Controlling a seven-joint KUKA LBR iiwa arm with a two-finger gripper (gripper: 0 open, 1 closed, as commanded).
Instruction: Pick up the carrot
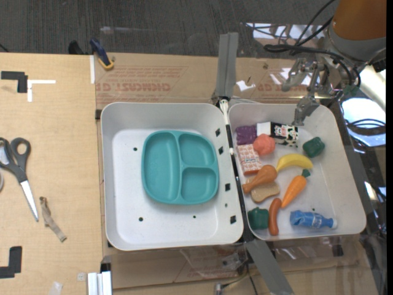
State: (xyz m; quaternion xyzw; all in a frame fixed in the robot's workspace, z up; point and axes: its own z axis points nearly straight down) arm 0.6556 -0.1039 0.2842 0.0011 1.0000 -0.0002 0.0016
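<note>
The carrot is orange with a small green top and lies tilted in the right bin, just below a yellow banana. Its green end points up and to the right. My gripper hangs over the far edge of the right bin, above and behind the carrot, well apart from it. Nothing shows in its grasp. The arm's orange band is at the top right corner.
Around the carrot lie a drumstick, bread slice, red sausage, blue bottle, green pieces, a pink ball and small boxes. A teal divided plate sits in the left bin. Scissors lie on the bench.
</note>
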